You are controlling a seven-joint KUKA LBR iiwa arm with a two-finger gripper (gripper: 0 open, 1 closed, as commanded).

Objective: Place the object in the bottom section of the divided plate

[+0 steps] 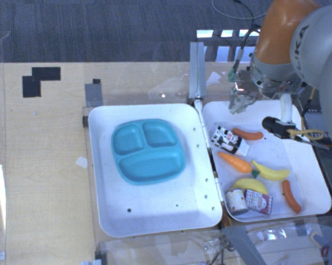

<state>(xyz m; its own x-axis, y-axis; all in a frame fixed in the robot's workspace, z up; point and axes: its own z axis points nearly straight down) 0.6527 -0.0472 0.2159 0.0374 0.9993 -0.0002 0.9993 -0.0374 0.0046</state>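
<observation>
The grey arm (317, 41) enters from the upper right of the frame, its bulky links filling that corner. The orange band (283, 24) sits above the wrist, rounded and turned toward the upper middle of the frame. Below the band the wrist narrows into a metallic section angled down and to the left. The tool (241, 104) hangs at its end, small and pale, pointing downward in the upper right area.
</observation>
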